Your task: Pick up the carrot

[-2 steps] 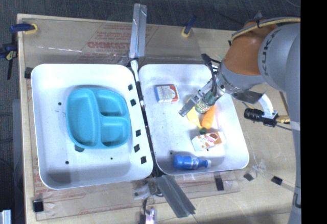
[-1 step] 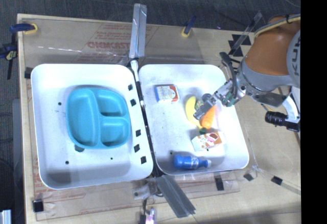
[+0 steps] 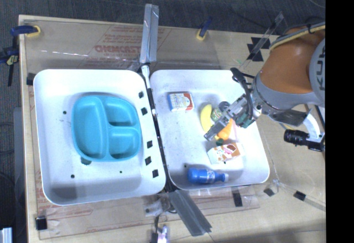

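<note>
Orange carrot (image 3: 224, 131) lies in the right bin (image 3: 254, 172), just beside the yellow banana (image 3: 206, 116) and above a small carton (image 3: 225, 153), with the jaws (image 3: 217, 127) down on it, their fingers apparently straddling it, closure impossible to tell.

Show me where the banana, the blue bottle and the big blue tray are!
banana (image 3: 205, 116): camera view, on its yellow middle, right bin.
blue bottle (image 3: 202, 175): camera view, on its blue body, right bin's near edge.
blue tray (image 3: 106, 127): camera view, on the ridge between its compartments, left bin.
</note>
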